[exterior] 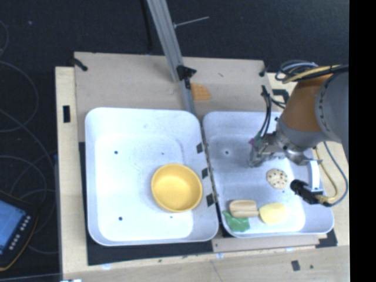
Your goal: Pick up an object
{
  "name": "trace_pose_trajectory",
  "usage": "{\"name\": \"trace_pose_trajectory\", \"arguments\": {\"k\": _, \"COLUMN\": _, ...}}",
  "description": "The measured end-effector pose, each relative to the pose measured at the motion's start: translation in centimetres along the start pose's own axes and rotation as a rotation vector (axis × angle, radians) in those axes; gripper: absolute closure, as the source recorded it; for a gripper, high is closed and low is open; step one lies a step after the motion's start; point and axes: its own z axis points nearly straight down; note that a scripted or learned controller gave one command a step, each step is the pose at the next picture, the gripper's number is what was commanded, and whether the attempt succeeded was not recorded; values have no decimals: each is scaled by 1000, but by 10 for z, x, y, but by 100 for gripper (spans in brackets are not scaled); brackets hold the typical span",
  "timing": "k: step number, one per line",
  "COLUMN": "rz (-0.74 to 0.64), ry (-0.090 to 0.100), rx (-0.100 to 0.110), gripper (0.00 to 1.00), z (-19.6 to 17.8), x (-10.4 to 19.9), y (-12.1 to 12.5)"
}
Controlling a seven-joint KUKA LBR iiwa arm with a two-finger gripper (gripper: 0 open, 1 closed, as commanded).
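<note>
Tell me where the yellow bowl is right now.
The yellow bowl sits in the left bin, toward its lower right, close to the divide with the right bin.

You had two shallow white bins side by side on a pale wooden bench (129,81), the left bin (111,134) and the right bin (226,128) touching along their inner edges, where small black clips (207,174) sat. A grey metal rail (164,31) ran at a slant from the top of the view down to the seam between the bins. Just beside its lower end an orange tag (200,92) lay on the bench. Thin cables (17,128) trailed over the dark floor on the left, and a handheld pendant with a blue screen (12,228) rested at the lower left corner.
</note>
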Motion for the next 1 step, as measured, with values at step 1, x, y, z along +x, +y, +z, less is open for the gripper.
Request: {"name": "trace_pose_trajectory", "arguments": {"k": 1, "rz": -9, "ry": 1, "rx": -1, "gripper": 100, "z": -47, "x": 2, "y": 9}}
